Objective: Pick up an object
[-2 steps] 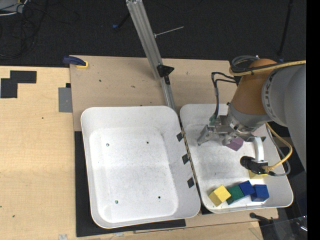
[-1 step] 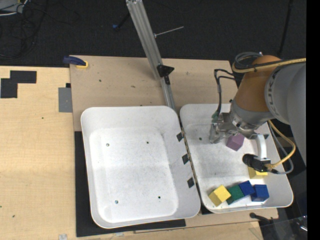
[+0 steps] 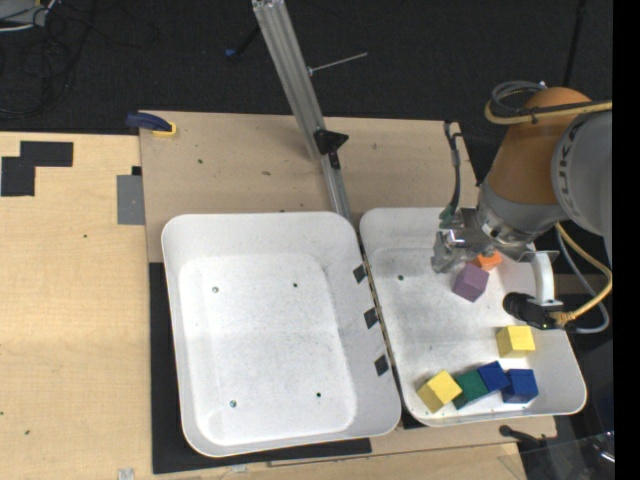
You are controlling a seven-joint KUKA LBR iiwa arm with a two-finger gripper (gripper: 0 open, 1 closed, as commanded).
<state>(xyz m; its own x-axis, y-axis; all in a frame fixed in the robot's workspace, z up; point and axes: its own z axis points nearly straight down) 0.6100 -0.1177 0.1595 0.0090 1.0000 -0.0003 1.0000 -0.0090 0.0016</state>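
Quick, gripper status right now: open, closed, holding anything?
Gripper: cannot be told; it sits low in the right bin beside the purple block.

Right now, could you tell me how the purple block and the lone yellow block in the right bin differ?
The purple block sits directly beneath the claw, next to a small orange piece; the lone yellow block lies apart from the claw, nearer the bin's right rim. The purple block appears tilted, while the yellow block lies flat. The purple one stands alone; the yellow one is closer to the cluster of blocks at the front. Both are small cubes in the right bin.
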